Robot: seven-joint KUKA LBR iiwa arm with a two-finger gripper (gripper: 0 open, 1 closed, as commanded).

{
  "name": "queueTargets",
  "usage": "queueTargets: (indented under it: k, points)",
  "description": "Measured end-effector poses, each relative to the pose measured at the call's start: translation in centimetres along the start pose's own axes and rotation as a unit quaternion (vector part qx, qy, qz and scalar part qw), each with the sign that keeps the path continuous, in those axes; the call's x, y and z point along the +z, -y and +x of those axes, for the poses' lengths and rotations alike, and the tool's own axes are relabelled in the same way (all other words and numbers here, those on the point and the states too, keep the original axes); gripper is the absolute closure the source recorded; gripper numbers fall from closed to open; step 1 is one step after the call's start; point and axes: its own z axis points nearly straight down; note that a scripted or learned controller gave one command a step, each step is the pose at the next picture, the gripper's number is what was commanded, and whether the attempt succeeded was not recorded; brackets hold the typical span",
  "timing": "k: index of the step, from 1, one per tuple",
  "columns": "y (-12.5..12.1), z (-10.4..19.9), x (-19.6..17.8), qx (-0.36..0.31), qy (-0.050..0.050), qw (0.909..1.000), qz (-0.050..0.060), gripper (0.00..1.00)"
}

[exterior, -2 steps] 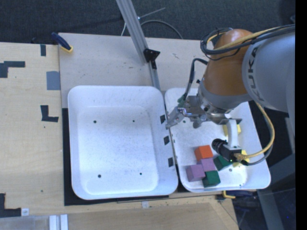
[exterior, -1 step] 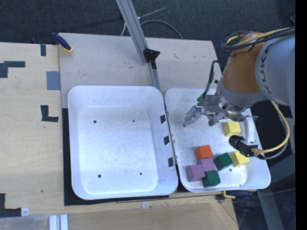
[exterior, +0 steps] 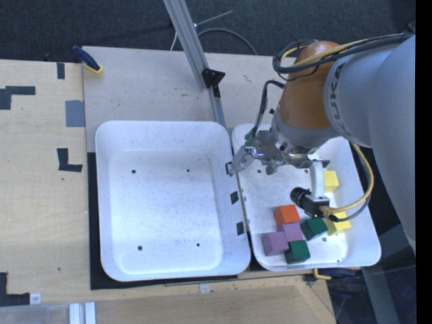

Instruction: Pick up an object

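The small coloured blocks, any one of which could be the object to pick, are sitting clustered in the near corner of the right-hand shallow white bin (exterior: 361,248): an orange block (exterior: 287,214), a purple block (exterior: 275,242) with a second purple one (exterior: 293,231) touching it, a dark green block (exterior: 297,251) at the front, another green block (exterior: 313,228) just beside, and a yellow block (exterior: 331,179) lying apart toward the bin's far right, with a further yellow piece (exterior: 340,225) near the green. The grey arm with its orange band (exterior: 307,103) is reaching in from the right and hanging over the far half of that same bin, and the pincer (exterior: 251,155) is sitting near the wall shared with the left-hand white bin (exterior: 101,181), well apart from the cluster. Whether the pincer is spread or closed, I cannot tell from this slant, and nothing is showing in it. The blocks are looking bunched, probably because the bin's floor slopes them together, and that is going to make a clean grasp tricky, since neighbours are touching. By my reading the pick is not yet made: the arm would need to be travelling toward the near corner of the tabletop's (exterior: 40,181) right bin and coming down over one block, the orange one looking the most exposed.
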Motion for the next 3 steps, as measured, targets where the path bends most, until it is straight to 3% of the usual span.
queueTargets:
  k: [1, 2, 3]
  points:
    - [-0.6, -2.8, -3.3, 0.004, 0.002, 1.0, -0.002, 0.0]
    - [2.0, -7.7, -3.9, 0.006, 0.002, 1.0, 0.0, 0.0]
    - [4.4, -9.1, 4.5, 0.005, 0.001, 1.0, 0.004, 0.0]
